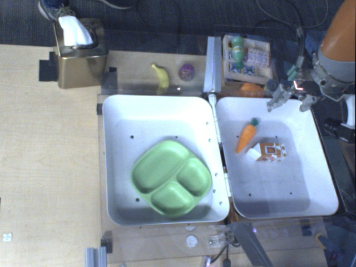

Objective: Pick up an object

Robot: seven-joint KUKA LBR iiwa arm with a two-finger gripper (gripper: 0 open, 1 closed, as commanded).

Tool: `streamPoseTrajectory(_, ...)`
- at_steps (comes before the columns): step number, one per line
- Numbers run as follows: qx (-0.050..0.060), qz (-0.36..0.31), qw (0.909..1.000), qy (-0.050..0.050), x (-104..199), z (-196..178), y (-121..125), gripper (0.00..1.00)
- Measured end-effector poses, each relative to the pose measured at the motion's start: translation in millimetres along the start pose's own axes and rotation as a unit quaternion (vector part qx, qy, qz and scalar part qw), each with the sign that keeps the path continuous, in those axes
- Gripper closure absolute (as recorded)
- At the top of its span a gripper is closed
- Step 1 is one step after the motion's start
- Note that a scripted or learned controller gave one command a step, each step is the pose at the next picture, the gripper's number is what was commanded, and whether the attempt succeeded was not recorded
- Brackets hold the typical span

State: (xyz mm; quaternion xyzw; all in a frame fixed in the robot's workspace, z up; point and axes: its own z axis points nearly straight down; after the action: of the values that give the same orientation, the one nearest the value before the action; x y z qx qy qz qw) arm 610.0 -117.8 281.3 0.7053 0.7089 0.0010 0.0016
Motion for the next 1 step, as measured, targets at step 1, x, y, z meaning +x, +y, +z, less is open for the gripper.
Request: streamPoseTrajectory(1,0.001,-0.06,0.9982,0.001,24.3,162.4,13.7,0.0)
